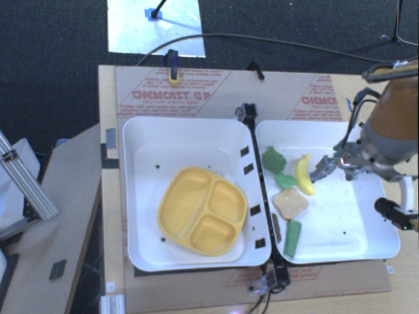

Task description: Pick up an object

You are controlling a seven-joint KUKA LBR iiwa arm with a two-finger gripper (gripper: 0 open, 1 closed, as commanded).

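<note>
The right bin [340,237] holds a yellow banana [303,173], a green leafy piece [273,158] with a small green bit [285,180] below it, a tan slice of bread [290,203] and a green cucumber-like stick [292,238]. My gripper [323,168] reaches in from the right, low over the bin, its dark fingertips just right of the banana. Nothing shows between its fingers. The arm's orange band [398,106] is at the right edge.
The left bin [150,142] holds a yellow divided tray [203,210]. A black divider with clips [258,188] runs between the bins. A cardboard sheet [196,93] lies under both. The right half of the right bin's floor is bare.
</note>
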